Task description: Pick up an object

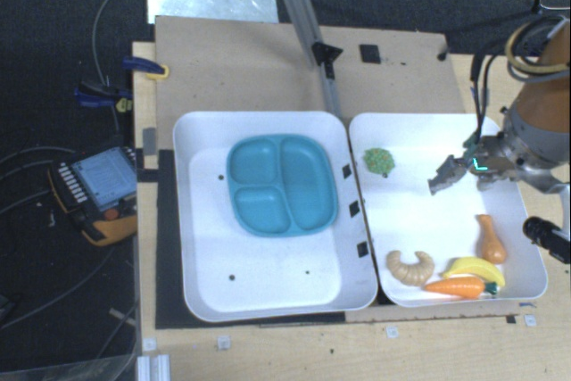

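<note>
The grey two-finger claw (pixel 443 181) hangs with nothing between its fingers, whose spread I cannot tell. Left of it, near, sits a small green bumpy plastic broccoli (pixel 379 161): probably light, stiff, best pinched across its crown.

The grey arm with its orange band (pixel 542 58) is extended from the right (wrist angled leftward), the two-finger gripper (pixel 446 177) held low.
</note>
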`<state>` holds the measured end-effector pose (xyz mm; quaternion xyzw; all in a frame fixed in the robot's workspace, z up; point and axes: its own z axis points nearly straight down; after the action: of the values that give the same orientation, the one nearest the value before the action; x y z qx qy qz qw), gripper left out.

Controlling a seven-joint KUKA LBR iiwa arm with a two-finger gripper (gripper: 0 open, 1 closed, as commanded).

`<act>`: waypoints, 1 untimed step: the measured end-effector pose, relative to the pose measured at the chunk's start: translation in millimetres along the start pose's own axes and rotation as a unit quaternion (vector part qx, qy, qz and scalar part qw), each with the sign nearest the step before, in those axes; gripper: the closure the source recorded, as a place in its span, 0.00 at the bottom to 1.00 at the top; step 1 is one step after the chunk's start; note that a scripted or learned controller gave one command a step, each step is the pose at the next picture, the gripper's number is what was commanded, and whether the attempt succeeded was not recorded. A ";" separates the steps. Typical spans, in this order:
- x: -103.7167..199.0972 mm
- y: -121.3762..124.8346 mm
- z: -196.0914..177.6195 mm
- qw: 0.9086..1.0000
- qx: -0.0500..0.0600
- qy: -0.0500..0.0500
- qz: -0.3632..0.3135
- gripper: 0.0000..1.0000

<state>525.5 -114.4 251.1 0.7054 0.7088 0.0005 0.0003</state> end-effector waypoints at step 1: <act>0.0 0.2 -0.4 1.000 0.000 0.000 0.000 0.00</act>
<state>525.7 -114.5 251.5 0.7054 0.7088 0.0007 0.0006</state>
